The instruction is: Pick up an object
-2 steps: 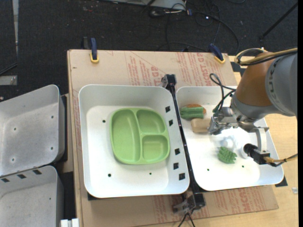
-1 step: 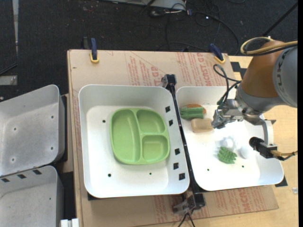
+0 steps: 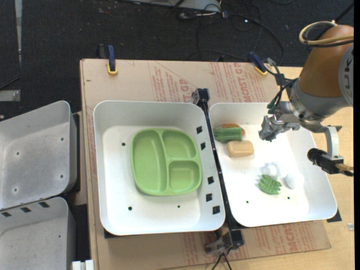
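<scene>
In the right bin lie a green-and-orange toy near the back left, a tan block just in front of it, a green leafy piece and a small white object beside a pale clear piece. My gripper hangs over the right bin's back half, right of the green-and-orange toy and apart from it. I see nothing between its dark fingers.
The left bin holds a green divided plate. A black divider runs between the bins. Grey trays sit off the bench at the left. Blue-and-yellow clamps grip the board's far edge.
</scene>
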`<state>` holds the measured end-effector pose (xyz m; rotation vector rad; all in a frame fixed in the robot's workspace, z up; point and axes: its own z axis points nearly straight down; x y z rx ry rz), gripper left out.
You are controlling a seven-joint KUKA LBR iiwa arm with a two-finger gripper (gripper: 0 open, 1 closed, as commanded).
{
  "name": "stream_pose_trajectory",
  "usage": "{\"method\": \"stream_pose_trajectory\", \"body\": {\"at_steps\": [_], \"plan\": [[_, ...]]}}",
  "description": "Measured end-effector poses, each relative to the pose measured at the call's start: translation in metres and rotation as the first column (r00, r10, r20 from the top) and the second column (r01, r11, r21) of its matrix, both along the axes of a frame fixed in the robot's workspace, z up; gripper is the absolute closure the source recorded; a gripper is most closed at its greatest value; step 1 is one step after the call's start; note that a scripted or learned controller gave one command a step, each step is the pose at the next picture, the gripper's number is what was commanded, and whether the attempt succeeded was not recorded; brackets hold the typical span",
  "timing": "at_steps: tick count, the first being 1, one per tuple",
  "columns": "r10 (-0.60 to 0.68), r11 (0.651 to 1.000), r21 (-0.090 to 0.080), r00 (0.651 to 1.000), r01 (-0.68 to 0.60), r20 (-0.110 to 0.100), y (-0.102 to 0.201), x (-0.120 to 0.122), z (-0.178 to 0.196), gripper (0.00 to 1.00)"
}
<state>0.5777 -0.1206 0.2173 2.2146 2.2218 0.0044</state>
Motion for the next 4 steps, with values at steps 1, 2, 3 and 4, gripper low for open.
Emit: {"method": "stream_pose_trajectory", "body": {"at_steps": [1,2,3,4], "plan": [[-0.001,1.000,0.001,1.000,0.001,-0.004,0.000,0.000,-0.002,1.00],[0.002,1.000,0.002,1.000,-0.002,-0.008,0.055,-0.018,-0.002,1.00],[0.004,1.000,0.002,1.000,-0.004,-0.005,0.107,-0.025,0.012,1.00],[0.004,1.000,0.002,1.000,-0.004,-0.008,0.158,-0.039,0.004,1.00]]}}
